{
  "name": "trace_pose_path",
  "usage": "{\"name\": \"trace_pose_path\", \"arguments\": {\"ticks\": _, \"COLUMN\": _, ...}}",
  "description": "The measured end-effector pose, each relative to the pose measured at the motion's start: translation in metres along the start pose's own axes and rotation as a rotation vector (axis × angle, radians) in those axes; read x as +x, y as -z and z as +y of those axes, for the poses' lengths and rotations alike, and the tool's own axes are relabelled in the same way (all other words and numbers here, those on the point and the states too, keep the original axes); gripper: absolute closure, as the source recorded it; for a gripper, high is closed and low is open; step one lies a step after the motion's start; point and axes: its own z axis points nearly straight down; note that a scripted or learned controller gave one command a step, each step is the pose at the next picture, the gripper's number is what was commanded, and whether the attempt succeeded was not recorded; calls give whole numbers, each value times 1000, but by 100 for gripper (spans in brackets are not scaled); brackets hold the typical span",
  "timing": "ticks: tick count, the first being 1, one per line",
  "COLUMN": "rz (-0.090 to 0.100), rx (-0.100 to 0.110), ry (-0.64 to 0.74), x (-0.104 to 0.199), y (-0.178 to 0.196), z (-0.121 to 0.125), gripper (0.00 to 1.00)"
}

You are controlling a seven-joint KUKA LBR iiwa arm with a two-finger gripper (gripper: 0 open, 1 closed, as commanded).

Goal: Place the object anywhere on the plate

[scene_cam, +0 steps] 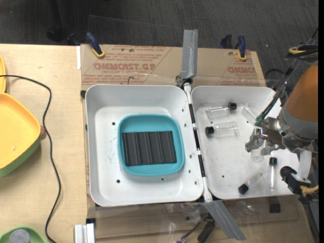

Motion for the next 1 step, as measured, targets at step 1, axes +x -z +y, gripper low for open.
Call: {"name": "trace_pose_path", "arguments": {"ticks": 1, "rz": 0, "rx": 0, "ry": 0, "x": 0, "y": 0, "z": 0, "gripper": 0}}
